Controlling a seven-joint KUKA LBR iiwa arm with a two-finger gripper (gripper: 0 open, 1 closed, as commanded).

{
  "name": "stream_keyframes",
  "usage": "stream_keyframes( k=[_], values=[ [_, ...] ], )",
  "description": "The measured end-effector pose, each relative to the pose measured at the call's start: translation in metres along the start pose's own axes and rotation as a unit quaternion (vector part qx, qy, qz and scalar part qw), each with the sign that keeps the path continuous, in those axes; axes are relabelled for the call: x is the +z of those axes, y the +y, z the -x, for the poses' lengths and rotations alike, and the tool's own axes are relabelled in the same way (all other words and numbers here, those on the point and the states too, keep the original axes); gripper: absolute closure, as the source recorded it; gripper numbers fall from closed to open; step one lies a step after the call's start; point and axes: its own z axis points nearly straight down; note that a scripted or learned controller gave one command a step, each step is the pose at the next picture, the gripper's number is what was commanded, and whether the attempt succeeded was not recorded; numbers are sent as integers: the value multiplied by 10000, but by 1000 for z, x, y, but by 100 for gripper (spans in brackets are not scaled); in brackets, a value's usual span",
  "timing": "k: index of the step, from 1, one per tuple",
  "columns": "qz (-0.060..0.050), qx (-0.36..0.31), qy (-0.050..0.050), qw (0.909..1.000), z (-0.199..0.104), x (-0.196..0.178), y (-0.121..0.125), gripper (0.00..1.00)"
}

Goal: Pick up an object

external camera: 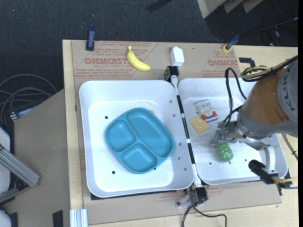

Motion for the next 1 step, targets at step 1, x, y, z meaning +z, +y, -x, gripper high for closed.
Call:
stream_keyframes(
  k=[1],
  values=[
    [17,-14,2,10000,-77,-91,68,100]
  ],
)
